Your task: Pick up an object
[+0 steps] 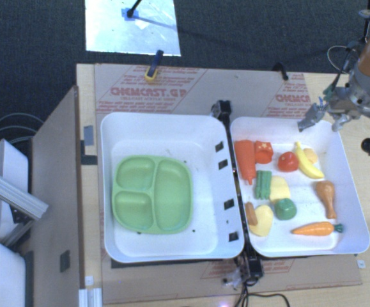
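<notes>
The right bin holds several toy foods: an orange-red piece, a red block, a tomato, a banana, a green block, a yellow block, a green pepper, a drumstick, a carrot and a yellow pear-like piece. My gripper hangs open over the bin's back right rim, above and right of the banana, with nothing between its fingers.
The left bin holds a green divided plate. A black divider with clips runs between the bins. Cardboard lies under both. Cables and white equipment sit off the bench at left.
</notes>
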Robot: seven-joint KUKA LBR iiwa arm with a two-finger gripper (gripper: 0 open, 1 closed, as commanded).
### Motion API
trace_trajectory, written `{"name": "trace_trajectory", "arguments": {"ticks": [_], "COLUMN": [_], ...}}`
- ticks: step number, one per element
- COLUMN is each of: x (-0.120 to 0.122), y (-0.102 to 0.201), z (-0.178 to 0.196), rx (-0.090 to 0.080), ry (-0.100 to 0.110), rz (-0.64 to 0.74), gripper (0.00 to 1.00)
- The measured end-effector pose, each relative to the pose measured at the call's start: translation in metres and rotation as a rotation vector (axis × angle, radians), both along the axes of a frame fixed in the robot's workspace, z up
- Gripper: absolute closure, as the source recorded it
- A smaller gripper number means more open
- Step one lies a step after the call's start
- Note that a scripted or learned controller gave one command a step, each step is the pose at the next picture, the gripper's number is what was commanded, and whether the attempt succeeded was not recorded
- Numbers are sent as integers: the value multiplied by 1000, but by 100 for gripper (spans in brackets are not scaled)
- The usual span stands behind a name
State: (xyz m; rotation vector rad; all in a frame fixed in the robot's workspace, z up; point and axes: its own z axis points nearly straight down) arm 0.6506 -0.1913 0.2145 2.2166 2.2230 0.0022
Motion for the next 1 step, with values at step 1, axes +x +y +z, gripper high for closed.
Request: {"name": "trace_trajectory", "arguments": {"ticks": [1], "x": [-24], "y": [80], "z": [-121], "rx": [-4], "ry": [-1], "rz": [-4], "gripper": [0]}}
